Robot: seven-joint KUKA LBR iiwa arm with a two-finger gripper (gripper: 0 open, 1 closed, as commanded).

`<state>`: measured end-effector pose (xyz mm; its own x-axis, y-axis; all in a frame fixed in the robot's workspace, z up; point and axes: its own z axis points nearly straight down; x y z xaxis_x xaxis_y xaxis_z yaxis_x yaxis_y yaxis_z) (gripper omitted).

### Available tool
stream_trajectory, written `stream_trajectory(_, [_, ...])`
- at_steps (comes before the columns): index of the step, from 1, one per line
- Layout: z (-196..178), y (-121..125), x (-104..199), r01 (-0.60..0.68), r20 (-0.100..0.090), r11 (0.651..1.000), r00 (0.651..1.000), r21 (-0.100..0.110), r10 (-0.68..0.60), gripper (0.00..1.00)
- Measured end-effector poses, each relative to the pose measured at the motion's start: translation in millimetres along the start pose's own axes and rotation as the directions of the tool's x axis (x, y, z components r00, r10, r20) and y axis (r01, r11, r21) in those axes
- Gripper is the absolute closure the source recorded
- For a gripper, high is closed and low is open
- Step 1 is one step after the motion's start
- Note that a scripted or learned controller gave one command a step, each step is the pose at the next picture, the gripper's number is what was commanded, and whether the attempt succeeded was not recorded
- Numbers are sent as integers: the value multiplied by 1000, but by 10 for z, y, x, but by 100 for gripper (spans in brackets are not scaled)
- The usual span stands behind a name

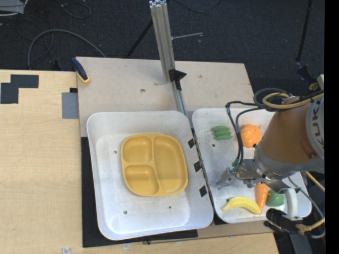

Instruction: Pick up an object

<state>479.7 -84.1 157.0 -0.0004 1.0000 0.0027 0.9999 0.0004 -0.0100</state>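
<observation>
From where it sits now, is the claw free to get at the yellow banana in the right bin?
Probably yes: the yellow plastic banana lies uncovered just below the claw, with nothing between them.

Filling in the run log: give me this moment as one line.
phase: reaching in right bin | gripper: low over bin floor, nothing seen held | nearby: banana, carrot, orange, green pods | left bin: yellow tray

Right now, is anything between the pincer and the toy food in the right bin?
Nothing visible does. The pincer hangs over bare floor of the right bin, with the banana just below it in the view, the carrot beside it, and the green pea pod and orange farther up.
</observation>
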Motion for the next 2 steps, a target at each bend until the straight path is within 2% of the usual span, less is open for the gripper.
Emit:
stream_trajectory(1, [583,12,-86,-1,1,1000,1000,-2,1,0])
stream_trajectory(2, [666,18,-95,-2,2,1000,1000,-8,2,0])
